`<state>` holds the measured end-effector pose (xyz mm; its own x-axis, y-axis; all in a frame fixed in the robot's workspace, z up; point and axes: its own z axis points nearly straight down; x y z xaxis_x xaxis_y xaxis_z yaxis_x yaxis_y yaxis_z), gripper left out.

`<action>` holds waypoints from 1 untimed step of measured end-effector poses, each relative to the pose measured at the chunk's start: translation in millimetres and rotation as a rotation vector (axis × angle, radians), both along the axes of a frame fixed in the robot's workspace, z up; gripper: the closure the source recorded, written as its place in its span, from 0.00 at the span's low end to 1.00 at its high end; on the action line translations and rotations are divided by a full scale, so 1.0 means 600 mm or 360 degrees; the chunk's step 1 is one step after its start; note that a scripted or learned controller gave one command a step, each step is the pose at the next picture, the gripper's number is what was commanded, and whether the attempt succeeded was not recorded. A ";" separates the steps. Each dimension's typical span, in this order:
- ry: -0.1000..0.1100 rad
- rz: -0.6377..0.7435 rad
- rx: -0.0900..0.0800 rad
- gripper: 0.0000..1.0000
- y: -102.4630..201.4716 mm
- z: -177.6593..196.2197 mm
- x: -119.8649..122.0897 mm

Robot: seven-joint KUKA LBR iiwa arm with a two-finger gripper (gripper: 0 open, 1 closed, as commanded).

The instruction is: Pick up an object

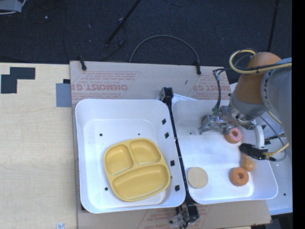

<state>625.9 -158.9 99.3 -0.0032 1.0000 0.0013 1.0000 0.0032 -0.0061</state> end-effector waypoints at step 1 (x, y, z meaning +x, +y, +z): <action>-0.0008 0.0000 0.0000 0.00 0.003 -0.018 0.002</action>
